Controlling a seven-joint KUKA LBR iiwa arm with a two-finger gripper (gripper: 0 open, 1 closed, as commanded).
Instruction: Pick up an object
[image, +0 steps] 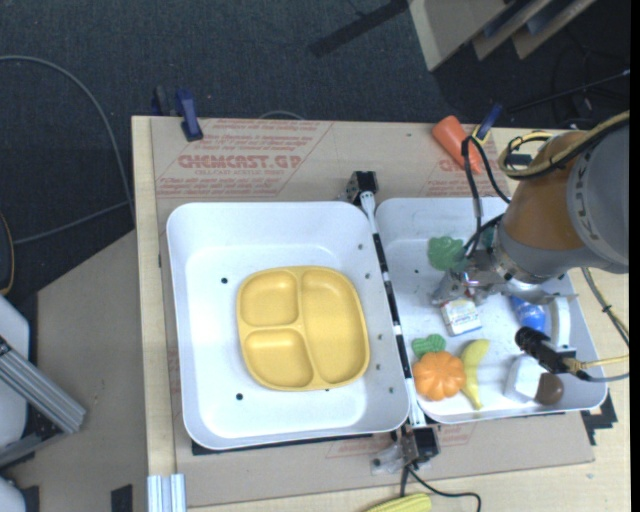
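Note:
The right bin (400, 225) holds several small items. At its back lies a green toy (444, 250). A small white box (462, 318) rests in the middle, and an orange pumpkin (439, 374) with a green stem and a yellow banana (472, 368) lie near the front. A blue object (531, 316) and a brown-and-white piece (535, 383) sit on the right side. My gripper (462, 287) reaches down into this bin, just above the white box and in front of the green toy. The arm's body hides part of the bin's right side.
The left bin (200, 250) holds a yellow divided plate (300, 327). An orange object (452, 134) and a blue clamp (187, 115) lie on the bench's far edge. Black clips join the two bins at the back (362, 186) and the front (420, 441).

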